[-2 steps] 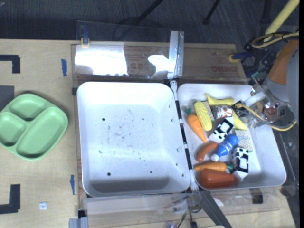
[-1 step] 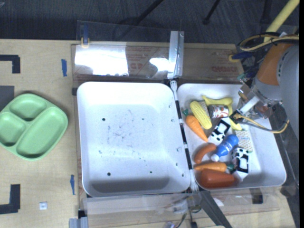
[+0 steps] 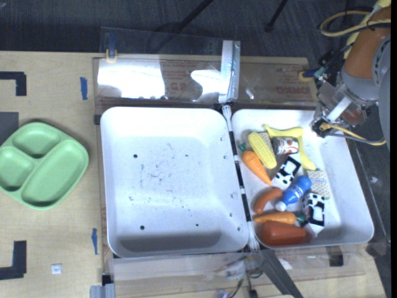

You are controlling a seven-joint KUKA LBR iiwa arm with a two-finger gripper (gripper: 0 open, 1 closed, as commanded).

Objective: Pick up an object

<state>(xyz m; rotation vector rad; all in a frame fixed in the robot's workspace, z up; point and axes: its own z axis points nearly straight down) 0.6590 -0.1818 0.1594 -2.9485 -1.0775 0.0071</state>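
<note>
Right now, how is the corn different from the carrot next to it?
The corn is yellow and bumpy; the carrot is orange and smooth. The corn is stubby with blunt ends; the carrot tapers to a point. Both lie slanted, side by side, in the right bin.

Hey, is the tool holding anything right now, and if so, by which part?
Nothing shows in the tool. It hangs over the right bin's far right corner, apart from the toy food. The corn and banana lie loose.

We can read no text for certain. The brown cardboard strip (image 3: 273, 82) behind the bins carries faint red print, too blurred to make out, and the small red-and-white can (image 3: 286, 146) bears a label we cannot read.
</note>
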